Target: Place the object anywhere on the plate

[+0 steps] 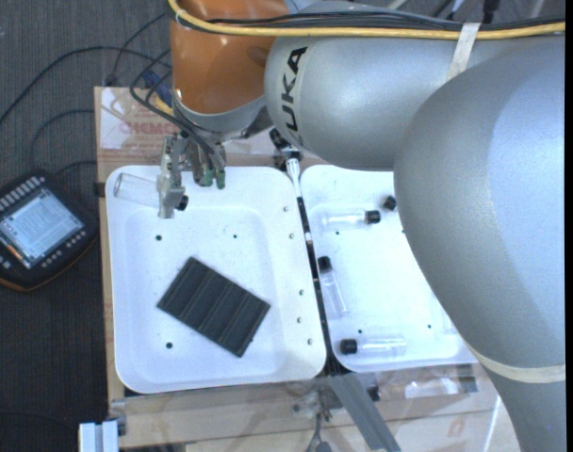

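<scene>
A dark ribbed rectangular plate [213, 306] lies flat in the left bin [136, 365], turned at an angle near the bin's front half. A clear vial [131, 186] lies in that bin's far left corner. My gripper [189, 194] hangs over the far edge of the left bin, just right of the vial and well behind the plate. Its fingers [168, 192] stand apart, open, and I see nothing between them. The orange band and grey arm reach in from the right above it.
The right bin [381, 191] holds several clear vials with black caps, such as one [348, 218] at the back and one [371, 346] at the front. The arm's bulk covers that bin's right side. A pendant [34, 226] lies on the floor at left.
</scene>
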`<state>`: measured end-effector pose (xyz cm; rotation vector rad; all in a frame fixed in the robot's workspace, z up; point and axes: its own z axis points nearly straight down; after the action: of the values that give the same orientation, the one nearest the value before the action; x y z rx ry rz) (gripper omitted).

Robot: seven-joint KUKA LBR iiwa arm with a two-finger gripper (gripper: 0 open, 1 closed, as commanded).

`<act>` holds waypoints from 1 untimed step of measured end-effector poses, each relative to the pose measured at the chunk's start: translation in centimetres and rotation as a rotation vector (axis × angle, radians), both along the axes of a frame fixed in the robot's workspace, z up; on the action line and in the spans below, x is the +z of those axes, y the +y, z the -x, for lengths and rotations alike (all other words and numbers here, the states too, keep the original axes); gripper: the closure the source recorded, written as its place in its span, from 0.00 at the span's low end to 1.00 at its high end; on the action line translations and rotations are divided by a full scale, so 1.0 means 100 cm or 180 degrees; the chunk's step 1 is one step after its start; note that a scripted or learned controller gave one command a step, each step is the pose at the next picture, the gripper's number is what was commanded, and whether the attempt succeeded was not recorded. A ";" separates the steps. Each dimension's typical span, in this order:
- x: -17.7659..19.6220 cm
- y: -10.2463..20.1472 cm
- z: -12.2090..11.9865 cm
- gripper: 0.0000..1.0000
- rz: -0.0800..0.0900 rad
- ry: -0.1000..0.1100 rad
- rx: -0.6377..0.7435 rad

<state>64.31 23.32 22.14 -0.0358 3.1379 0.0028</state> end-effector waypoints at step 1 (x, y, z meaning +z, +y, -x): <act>0.073 0.000 -0.026 1.00 0.0001 -0.0004 0.0488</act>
<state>66.90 23.31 29.39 -0.2757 3.1249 0.0027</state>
